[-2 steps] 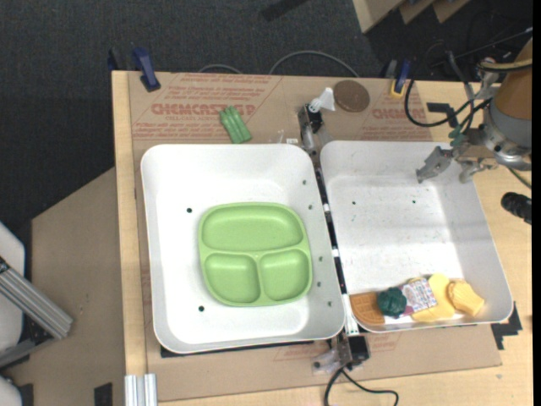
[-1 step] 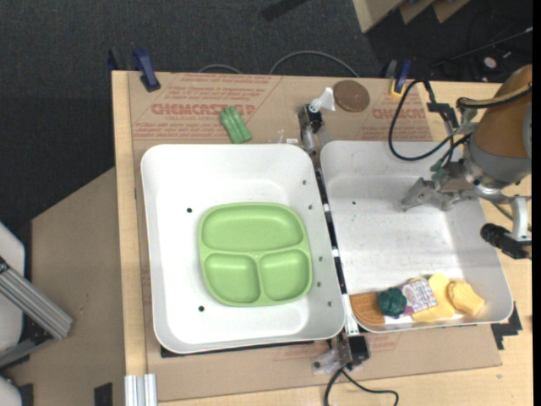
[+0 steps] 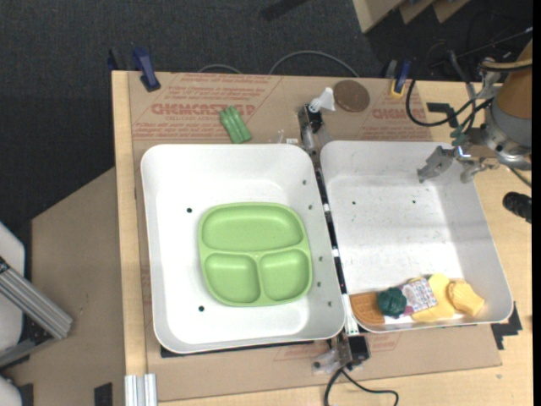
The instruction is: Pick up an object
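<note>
Camera view: gripper (image 3: pixel 443 164) over right bin's (image 3: pixel 397 218) far edge.

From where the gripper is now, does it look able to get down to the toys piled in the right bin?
Probably yes. The gripper hangs over the right bin's far edge, the toys lie along its near edge, and nothing stands on the floor between them. They sit packed together against the wall, though, which may hamper a grasp.

One fixed camera looks down at a slant on my bench (image 3: pixel 211 100), far enough back to take in both white bins (image 3: pixel 169 227); I reach in from its right.
</note>
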Tool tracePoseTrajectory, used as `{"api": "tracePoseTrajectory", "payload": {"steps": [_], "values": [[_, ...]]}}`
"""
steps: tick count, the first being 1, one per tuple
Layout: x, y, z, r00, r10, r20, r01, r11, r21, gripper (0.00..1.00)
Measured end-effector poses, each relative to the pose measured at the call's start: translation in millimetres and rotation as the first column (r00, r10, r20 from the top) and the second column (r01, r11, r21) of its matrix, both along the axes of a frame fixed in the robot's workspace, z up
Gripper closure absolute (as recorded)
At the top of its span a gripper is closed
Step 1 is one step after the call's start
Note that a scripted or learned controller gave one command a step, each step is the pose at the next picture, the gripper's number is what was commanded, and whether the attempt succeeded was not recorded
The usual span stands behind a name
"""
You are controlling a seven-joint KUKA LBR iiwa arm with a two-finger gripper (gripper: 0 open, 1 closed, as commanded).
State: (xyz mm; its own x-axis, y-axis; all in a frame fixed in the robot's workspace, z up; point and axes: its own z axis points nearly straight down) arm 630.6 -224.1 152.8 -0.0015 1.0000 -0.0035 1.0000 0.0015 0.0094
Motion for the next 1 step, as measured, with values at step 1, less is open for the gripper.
{"api": "tracePoseTrajectory", "payload": {"steps": [1], "values": [[-24.0,3.9,-71.1,1.000,0.000,-0.014,0.000,1.000,0.012,0.00]]}}
